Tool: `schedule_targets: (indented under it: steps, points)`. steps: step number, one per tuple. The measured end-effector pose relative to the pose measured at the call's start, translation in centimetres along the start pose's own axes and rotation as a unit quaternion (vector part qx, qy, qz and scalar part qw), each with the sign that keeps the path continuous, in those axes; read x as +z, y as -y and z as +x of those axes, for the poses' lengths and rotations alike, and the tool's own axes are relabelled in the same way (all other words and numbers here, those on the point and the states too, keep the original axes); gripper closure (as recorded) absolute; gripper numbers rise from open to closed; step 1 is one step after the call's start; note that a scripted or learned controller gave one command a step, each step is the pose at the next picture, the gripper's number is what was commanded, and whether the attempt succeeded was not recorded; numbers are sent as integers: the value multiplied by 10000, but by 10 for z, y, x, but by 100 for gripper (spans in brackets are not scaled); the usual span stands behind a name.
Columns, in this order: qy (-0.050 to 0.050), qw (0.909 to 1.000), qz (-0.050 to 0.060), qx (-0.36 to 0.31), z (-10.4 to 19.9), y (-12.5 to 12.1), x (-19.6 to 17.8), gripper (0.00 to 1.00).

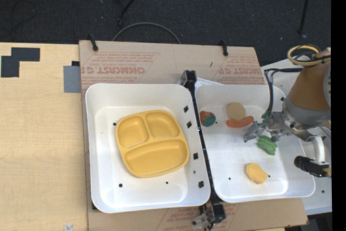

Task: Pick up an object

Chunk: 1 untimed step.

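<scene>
Two white bins sat side by side. The left bin (102, 116) held a yellow tray (152, 143) with three parts. The right bin (232, 181) held a tan round thing (235, 111), a red sausage (239, 123), a yellow lump (256, 173) and a green thing (266, 145). The gripper (258, 131) hung just above the green thing.

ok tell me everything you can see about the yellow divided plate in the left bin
The yellow divided plate looks like matte molded plastic, a rounded rectangle with raised rims. It has three compartments: two small ones along its far side and one long one along the near side, all bare. It lies flat and right side up, turned slightly askew, near the middle of the left bin floor, touching only that floor. The gripper is over in the right bin, well away from it.
</scene>
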<state>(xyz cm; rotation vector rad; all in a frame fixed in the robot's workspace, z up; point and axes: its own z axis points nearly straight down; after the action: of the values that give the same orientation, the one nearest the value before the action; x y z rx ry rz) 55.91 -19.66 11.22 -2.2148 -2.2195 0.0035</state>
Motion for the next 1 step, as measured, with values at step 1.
schedule_targets:
  steps: [1]
  points:
    - [38, 10000, -66, 8, -1, -3, 21, 0]
